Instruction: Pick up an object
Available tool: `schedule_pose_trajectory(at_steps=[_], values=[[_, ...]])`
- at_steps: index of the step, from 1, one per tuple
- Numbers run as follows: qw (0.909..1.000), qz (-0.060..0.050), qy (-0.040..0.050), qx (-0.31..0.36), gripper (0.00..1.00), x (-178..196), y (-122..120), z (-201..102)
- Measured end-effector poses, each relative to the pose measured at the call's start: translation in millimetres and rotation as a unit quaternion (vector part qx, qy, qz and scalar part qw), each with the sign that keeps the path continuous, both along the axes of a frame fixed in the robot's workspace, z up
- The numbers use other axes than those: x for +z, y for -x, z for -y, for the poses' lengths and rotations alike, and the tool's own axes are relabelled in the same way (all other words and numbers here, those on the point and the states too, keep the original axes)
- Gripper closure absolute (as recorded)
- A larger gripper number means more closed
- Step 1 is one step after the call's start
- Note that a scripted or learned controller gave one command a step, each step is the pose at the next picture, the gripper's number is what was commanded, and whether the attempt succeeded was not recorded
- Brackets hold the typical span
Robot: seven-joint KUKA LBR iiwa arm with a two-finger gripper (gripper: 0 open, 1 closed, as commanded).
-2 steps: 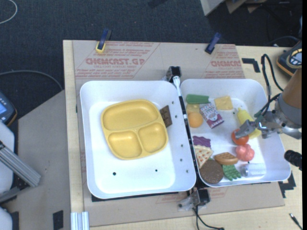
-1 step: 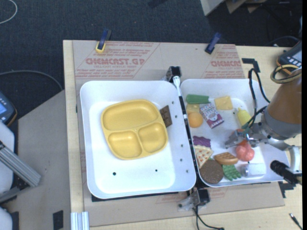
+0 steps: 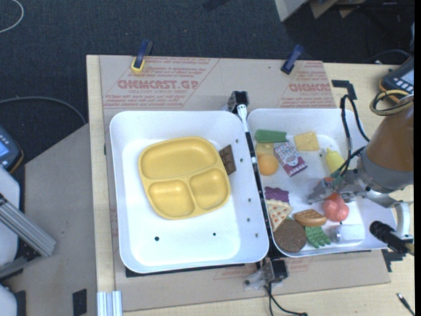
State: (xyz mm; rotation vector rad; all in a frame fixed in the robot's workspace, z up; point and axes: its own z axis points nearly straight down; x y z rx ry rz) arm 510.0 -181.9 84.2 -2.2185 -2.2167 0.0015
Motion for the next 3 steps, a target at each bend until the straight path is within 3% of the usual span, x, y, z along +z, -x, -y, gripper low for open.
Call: schedule_pose_trajectory(at_steps=[1,3], values=[[1.0,0.002,0.0011,0.0,1.0,11,-1,1],[1.0,0.006,0.0034,0.001,1.0,118,0,3]])
